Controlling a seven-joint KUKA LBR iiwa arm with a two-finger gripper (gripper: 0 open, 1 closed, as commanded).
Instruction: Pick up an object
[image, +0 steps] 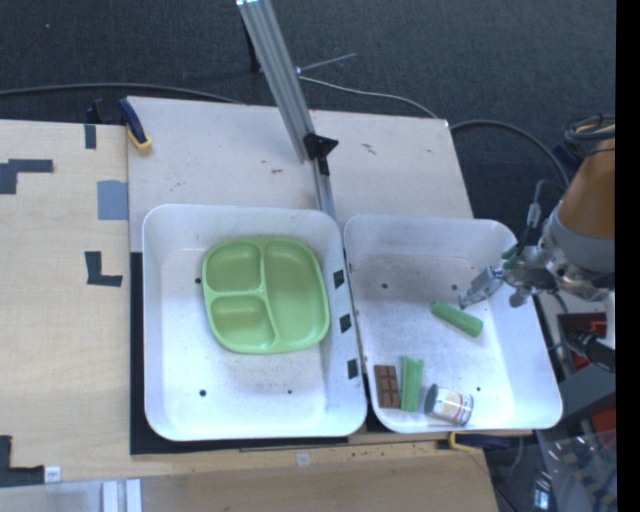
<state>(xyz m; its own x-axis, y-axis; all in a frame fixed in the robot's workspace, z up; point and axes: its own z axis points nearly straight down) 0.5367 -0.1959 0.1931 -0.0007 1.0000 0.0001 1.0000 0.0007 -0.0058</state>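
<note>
My end effector (484, 288) hangs over the right bin (420, 235), near its right wall; whether it is apart or together I cannot tell, and nothing shows in it. The green stick (457, 318) lies just beside it, lower left. Along the bin's front edge sit a brown block (387, 386), a green strip (411, 380) and a small jar (449, 404). I judge this the approach step: next I must line up over the stick and descend.

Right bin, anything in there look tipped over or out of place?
The small jar lies on its side near the right bin's front edge, beside the brown block. The green cylinder also lies flat. Nothing looks spilled or broken.
</note>
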